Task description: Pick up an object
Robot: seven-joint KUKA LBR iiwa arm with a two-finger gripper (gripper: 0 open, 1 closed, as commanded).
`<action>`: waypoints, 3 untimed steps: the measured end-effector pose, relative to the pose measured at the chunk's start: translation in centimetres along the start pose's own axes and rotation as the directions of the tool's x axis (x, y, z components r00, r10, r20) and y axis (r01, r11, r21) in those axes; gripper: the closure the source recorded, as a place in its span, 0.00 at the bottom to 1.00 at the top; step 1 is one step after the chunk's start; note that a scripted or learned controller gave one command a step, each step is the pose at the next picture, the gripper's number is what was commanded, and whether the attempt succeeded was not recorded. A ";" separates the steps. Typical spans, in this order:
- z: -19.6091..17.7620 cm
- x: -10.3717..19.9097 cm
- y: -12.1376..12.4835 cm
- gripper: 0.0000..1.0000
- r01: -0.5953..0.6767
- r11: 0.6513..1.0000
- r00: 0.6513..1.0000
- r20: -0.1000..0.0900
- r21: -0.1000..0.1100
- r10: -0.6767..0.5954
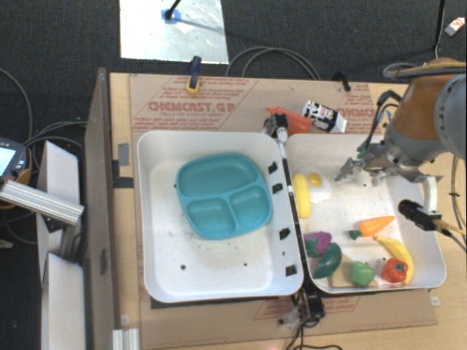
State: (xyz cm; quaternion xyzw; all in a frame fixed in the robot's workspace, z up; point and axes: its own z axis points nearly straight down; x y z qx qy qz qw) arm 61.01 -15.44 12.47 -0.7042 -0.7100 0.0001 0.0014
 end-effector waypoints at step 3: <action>3.9 -1.4 5.9 1.00 -0.002 1.000 1.000 0.003 -0.005 0.002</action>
